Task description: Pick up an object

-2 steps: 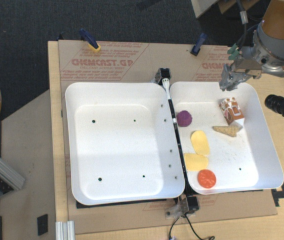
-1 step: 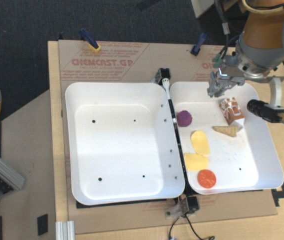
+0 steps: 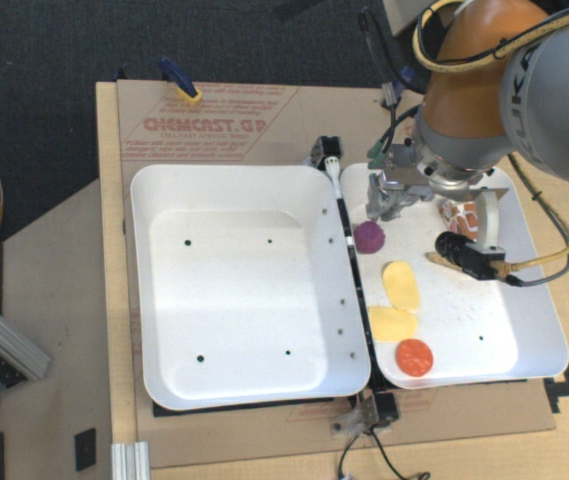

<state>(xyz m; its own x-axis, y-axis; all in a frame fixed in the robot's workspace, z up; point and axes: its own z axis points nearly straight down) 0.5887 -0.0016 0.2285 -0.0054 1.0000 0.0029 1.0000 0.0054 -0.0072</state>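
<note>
Gripper (image 3: 389, 206) just above purple ball (image 3: 368, 236), right bin's (image 3: 524, 353) left; claw state indeterminable. Ball likely light, rollable: grasp across middle.

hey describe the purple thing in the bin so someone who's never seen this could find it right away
Look at the right-hand white bin, the one the arm reaches over. Along its left wall, just below the gripper, sits a small round purple object. It is the only purple item; the pieces below it are pale yellow and orange-red.
</note>
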